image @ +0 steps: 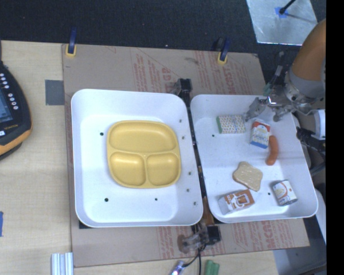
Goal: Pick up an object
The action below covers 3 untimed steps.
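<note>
- Cardboard sheet (160,67) covers the wooden bench (28,199); dark floor (132,7) beyond.
- Two white bins: left bin (86,205), right bin (212,153).
- One yellow tray (143,153).
- Claw (268,104) at upper right; grip unclear.

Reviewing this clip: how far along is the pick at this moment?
Done: nothing is lifted yet; the sponge, carton, sausage, toast, can and brown packet all lie in the right bin. In hand: the gripper is at that bin's far edge, above the carton, with nothing visibly between its fingers. Left: descend, grasp, lift.
</note>
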Motion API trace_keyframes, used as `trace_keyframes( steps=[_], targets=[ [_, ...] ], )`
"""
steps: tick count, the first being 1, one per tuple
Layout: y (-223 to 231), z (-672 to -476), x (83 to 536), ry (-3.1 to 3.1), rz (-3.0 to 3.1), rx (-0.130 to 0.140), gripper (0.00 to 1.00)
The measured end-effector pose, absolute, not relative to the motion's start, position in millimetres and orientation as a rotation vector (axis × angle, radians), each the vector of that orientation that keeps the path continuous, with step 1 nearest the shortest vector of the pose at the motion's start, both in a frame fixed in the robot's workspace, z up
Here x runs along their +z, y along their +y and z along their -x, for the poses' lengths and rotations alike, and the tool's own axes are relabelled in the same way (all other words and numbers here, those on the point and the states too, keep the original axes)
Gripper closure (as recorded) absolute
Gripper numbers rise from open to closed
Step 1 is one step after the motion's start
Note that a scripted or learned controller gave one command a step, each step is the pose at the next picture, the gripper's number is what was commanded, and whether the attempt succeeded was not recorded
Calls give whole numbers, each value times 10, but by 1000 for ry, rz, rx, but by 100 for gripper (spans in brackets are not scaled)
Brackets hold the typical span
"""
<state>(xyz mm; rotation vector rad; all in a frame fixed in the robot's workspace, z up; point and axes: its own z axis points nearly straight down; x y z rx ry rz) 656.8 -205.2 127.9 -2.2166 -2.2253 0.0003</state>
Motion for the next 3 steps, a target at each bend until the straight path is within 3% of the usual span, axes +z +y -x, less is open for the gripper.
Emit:
trace_keyframes(
  steps=[1, 2, 3],
  targets=[
    [-1771, -5663, 1069, -2224, 2214, 6, 0],
    [-1995, -6586, 989, -2229, 2220, -4, 0],
    [-1774, -5918, 985, -2234, 2227, -6, 0]
  ],
)
